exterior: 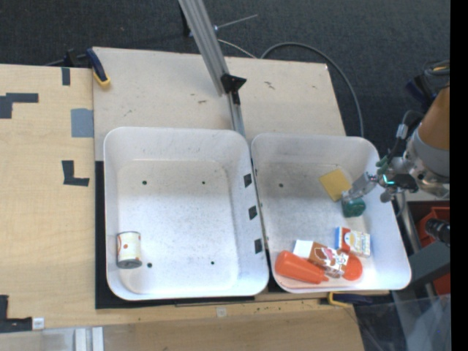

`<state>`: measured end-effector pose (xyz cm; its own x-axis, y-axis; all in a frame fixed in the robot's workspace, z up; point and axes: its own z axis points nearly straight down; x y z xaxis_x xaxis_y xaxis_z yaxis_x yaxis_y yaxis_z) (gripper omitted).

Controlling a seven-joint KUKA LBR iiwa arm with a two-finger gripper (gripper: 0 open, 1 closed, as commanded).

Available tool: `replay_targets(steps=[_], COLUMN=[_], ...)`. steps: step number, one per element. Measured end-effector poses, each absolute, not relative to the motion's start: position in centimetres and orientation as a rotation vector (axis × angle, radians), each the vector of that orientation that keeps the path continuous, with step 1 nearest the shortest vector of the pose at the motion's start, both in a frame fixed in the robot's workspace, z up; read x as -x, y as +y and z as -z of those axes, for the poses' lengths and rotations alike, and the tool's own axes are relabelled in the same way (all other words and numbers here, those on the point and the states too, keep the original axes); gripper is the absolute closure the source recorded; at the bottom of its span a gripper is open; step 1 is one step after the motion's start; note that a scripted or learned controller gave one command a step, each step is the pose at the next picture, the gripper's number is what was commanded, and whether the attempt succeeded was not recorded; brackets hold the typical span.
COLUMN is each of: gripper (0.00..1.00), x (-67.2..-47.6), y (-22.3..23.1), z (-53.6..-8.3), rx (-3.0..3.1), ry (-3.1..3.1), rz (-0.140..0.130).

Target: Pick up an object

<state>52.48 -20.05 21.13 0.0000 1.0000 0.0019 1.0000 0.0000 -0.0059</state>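
Two jaws around green object [354, 208]

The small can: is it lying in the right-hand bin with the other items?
No, the small can stands alone in the left bin, near its front left corner, away from the right bin.

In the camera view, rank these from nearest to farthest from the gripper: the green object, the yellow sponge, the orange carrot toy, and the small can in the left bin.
Measured from the gripper at the right bin's right side:
1. Green object, just below the gripper.
2. Yellow sponge, to its left in the same bin.
3. Orange carrot toy, at the right bin's near edge.
4. Small can, in the left bin's near left corner.
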Motion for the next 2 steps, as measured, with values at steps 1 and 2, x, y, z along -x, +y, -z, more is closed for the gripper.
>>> replay_targets(steps=[1, 2], gripper=[0.00, 0.00], x=[-52.6, -52.3], y=[-20.1, -20.3], z=[-21.4, -15.0], rx=[2.219, 2.216], ry=[-2.223, -2.217], rz=[-0.001, -0.007])
